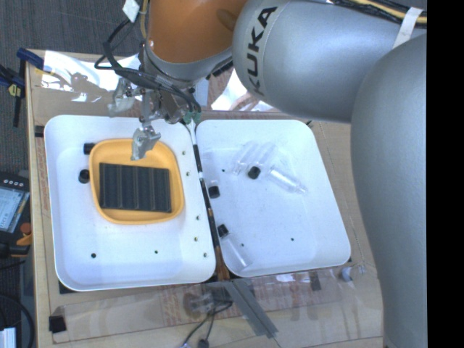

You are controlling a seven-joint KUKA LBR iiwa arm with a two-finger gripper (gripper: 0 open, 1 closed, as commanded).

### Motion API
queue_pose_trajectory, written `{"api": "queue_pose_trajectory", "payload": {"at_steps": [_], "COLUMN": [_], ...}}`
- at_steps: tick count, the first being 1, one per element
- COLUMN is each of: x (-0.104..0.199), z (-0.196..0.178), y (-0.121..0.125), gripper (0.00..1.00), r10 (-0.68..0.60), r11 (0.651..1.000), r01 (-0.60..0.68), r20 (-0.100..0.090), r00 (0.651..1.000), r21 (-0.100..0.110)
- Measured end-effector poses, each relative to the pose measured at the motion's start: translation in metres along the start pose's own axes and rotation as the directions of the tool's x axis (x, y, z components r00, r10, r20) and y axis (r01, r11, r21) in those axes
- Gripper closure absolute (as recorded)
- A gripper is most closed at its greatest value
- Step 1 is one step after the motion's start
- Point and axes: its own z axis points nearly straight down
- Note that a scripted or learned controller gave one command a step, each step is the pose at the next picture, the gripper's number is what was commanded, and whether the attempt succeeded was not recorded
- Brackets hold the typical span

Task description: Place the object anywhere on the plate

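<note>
Inspector A: Largest item first: the arm (pixel 319 56), smooth grey metal casing, rounded, lettered "KUKA" in black on its side. Above the wrist sits a glossy orange band (pixel 188 17).

Inspector B: Noted. The bench?

Inspector A: Two shallow white bins with rounded corners, side by side. The left bin (pixel 72 252) carries a yellow plate (pixel 109 209), squarish with soft corners, with a dark ribbed rectangular insert at its centre. The right bin (pixel 326 230) holds the object (pixel 279 169), a clear plastic piece, hard to outline against the white, with a small black cap or knob beside it.

Inspector B: And the gripper?

Inspector A: The gripper (pixel 143 143) hangs over the plate's upper edge, metallic. I cannot tell how it is set. The object lies well apart from it, in the other bin.
</note>
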Motion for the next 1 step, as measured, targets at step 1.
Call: {"api": "queue_pose_trajectory", "payload": {"at_steps": [1], "x": [-0.0009], "z": [-0.0108], "y": [0.0002], "gripper": [1.0], "r10": [-0.001], "r11": [1.0], "r01": [0.001], "r20": [0.002], "r00": [1.0], "r21": [0.001]}}
